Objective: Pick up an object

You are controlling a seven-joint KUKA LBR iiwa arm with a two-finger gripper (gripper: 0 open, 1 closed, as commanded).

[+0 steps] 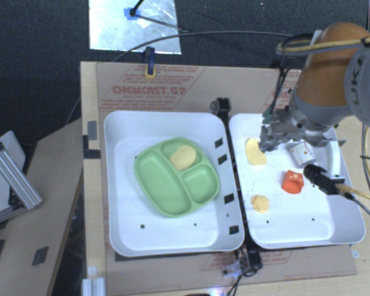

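Small yellow lump (260,203) front; flat yellow piece (255,152) lengthwise front-back, by hand (268,142).

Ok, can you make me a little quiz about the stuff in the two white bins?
1. True or false: the green tray has a yellow thing in one of its compartments.
2. Which bin is the tool over: A) left bin, B) right bin?
3. Fill in: the small object lying near the arm's black cable is coloured ____.

Key: 1 true; 2 B; 3 red.
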